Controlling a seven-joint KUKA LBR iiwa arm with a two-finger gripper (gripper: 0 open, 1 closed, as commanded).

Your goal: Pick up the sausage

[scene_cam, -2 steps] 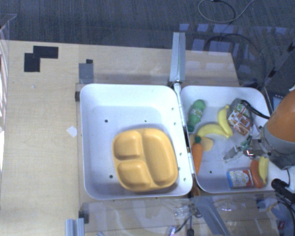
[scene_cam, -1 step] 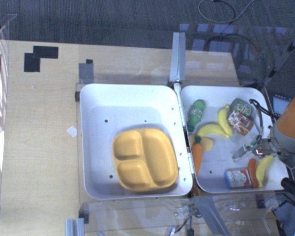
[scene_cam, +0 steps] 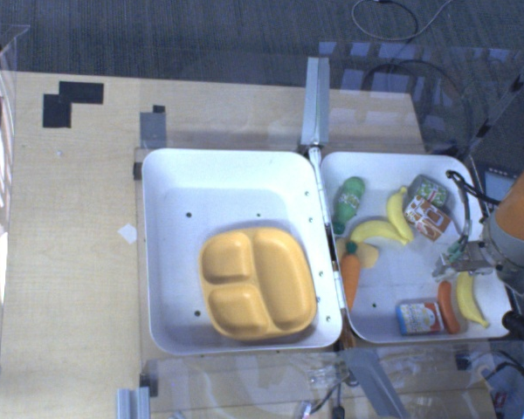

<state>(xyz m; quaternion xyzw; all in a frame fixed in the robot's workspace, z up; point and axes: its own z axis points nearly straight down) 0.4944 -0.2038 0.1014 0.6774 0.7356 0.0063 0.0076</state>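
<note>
The sausage [scene_cam: 448,307] is a short reddish-orange link lying near the front right of the right bin [scene_cam: 393,332], between a small can [scene_cam: 417,317] and a yellow banana [scene_cam: 471,299]. My gripper [scene_cam: 457,265] hangs over the bin's right side, just above and behind the sausage's far end. The arm's grey body and orange band come in from the right edge. Nothing is visibly held.
The right bin also holds a green bottle [scene_cam: 348,198], two more bananas [scene_cam: 386,226], a printed carton [scene_cam: 426,209] and a carrot [scene_cam: 350,278] along its left wall. A yellow divided tray [scene_cam: 257,280] lies in the left bin [scene_cam: 170,234].
</note>
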